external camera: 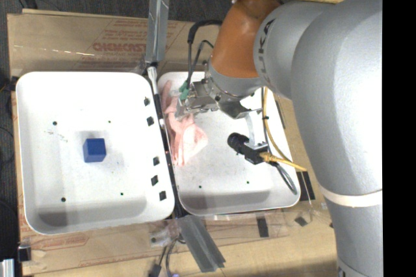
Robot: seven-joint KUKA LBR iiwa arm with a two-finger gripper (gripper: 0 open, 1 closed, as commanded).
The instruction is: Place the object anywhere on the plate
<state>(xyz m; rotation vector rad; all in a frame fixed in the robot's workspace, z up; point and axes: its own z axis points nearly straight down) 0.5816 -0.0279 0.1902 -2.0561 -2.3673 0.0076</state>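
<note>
Dark carpet-like flooring fills the top of the camera view, and below it sits a bench covered with brown cardboard (78, 35) that bears red printing along its upper part.

Largest of all is the grey arm (338, 113), which comes in from the right and covers much of that side; a pale band crosses its lower section. Its orange band (237, 35) sits above the wrist, over the upper part of the right bin.

Two shallow white bins lie side by side on the cardboard. The left bin (39, 113) is the wider-looking one, with small dark dots scattered on its floor. The right bin (224, 194) is partly hidden by the arm, so mainly its left and lower parts can be seen. Small black clips run along the seam where the two bins meet, and a grey metal strip (156, 25) stands up behind that seam.

A pink object (185, 136), soft and crumpled like cloth or a thin plate-shaped piece, lies in the right bin against its left wall; what it is cannot be told for certain. The gripper (192, 100) is just above the pink object's upper end, near or touching it; whether anything is between its jaws, and whether they are apart or together, cannot be told.

A black connector with a yellow cable (279, 160) hangs off the wrist over the right bin's floor.

Smallest is a blue cube (95, 149), resting alone near the middle of the left bin, well apart from the gripper.
</note>
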